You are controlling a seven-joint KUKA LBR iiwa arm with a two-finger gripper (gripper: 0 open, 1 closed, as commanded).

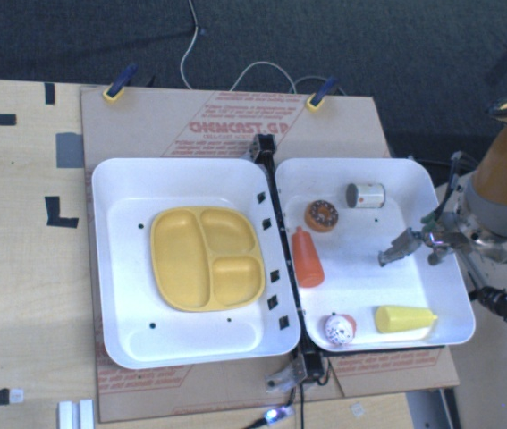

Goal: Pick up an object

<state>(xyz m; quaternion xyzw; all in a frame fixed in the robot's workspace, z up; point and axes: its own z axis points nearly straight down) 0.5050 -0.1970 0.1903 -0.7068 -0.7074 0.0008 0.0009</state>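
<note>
A yellow divided plate lies in the middle of the left bin. Both bins sit on a cardboard sheet, with two yellow-and-blue clamps at its far edge.

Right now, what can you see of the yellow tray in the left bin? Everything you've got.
The yellow tray lies flat, open side up, in the left bin, near its middle. It looks like matte plastic with rounded corners and raised ridges splitting it into three compartments: one long one on its left, two smaller ones on its right. It sits slightly rotated against the bin's edges. Nothing lies in it, and it touches nothing apart from the bin floor. The gripper is over the other bin.
</note>
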